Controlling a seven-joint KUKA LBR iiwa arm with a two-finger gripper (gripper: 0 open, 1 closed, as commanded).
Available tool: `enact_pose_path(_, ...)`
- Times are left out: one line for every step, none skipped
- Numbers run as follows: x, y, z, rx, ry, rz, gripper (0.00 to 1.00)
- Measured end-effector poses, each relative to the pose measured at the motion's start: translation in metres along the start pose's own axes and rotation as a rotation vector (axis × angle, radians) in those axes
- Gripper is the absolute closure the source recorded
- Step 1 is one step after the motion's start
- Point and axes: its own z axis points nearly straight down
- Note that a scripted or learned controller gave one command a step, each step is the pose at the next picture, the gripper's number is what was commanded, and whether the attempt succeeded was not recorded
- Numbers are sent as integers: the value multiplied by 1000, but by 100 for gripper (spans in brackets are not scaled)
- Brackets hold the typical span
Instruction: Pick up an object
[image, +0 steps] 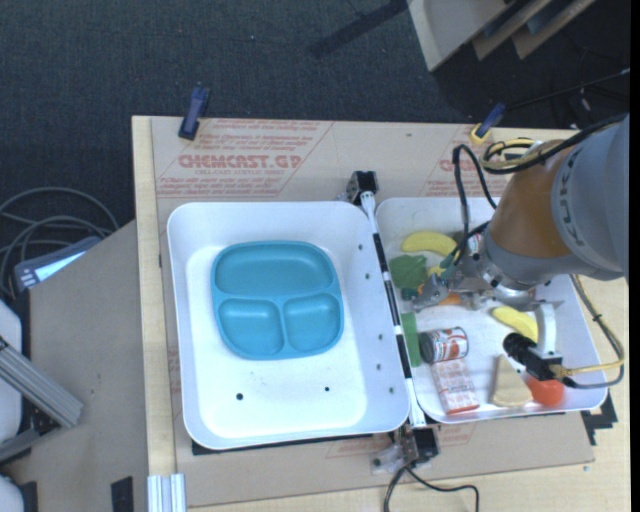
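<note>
Two white bins sit side by side on a cardboard-covered bench (250, 160) over dark carpet: the left bin (190, 330) holds one blue three-compartment plate (277, 298); the right bin (575, 395) holds two bananas, one can, one red-and-white packet (455, 385), one green item (408, 270) and other small pieces. The upper banana (428, 241) lies roughly across the bin, the lower banana (517, 320) runs diagonally, and the can (444, 346) lies on its side, long axis left-right. The gripper (440, 285) is low over the green item; its opening cannot be determined.
</note>
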Motion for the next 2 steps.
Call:
enact_pose_path(-33,107,-49,-2,-1,-1,0)
enact_pose_path(-81,106,0,1,-1,1,0)
